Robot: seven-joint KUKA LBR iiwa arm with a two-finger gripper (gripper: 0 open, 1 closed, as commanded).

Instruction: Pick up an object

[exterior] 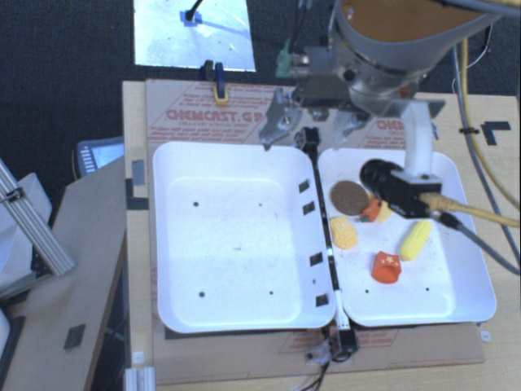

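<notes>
The right bin [456, 287] holds a brown round disc [348, 196], a small orange piece [372, 211], a yellow knobbly piece [343, 235], a yellow corn cob [415, 239] and a red-orange chunk [387, 268]. My gripper [312, 127] hangs high over the back rims where the two bins meet, behind all these objects. Its two grey fingers [273, 125] stand wide apart, open, with nothing held between them.
The left bin [236, 235] lies beside the right one, and black clips [313, 210] line the seam between them. Both rest on a cardboard sheet [203, 114]. A shiny metal plate [193, 21] lies behind the bench. A grey rail [32, 226] stands at the left.
</notes>
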